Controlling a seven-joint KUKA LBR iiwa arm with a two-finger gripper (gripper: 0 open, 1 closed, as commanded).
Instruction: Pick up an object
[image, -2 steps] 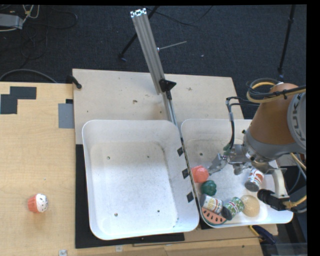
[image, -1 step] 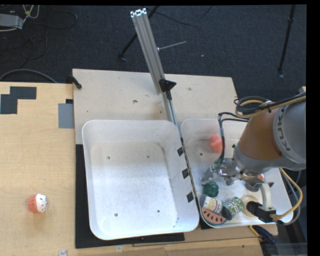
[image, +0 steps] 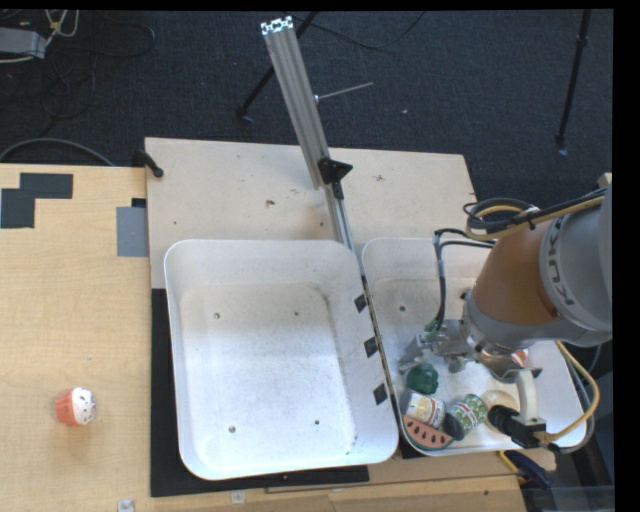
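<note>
Two shallow white bins sit side by side on the bench: the left bin (image: 260, 450) is the larger in view, and the right bin (image: 400, 262) holds the arm and a small cluster of objects. The grey arm (image: 575, 275) with its orange band (image: 512, 275) reaches in from the right and bends down over the right bin, so that its wrist covers much of the bin's middle. The gripper (image: 432, 345) points toward the divider between the bins, low over the bin floor; whether it is released or clenched cannot be told from this angle, and nothing can be seen held in it. Just below and beside the gripper lies a dark green object (image: 424, 379), close to it, though contact cannot be judged. Nearer the front rim of the right bin sit a small jar with a pale label (image: 426, 408), a green can-like object (image: 467, 412) just to its right, and a watermelon-slice toy (image: 424, 434) lying against the front edge. A pale ring-shaped piece (image: 502, 402) lies to the right of the can, partly under the arm's cables. A metal rail (image: 303, 105) slants up from the divider toward the top of the view. On the wooden surface at the far left, well apart from both bins, rests a small red and white toy (image: 75, 407).
</note>
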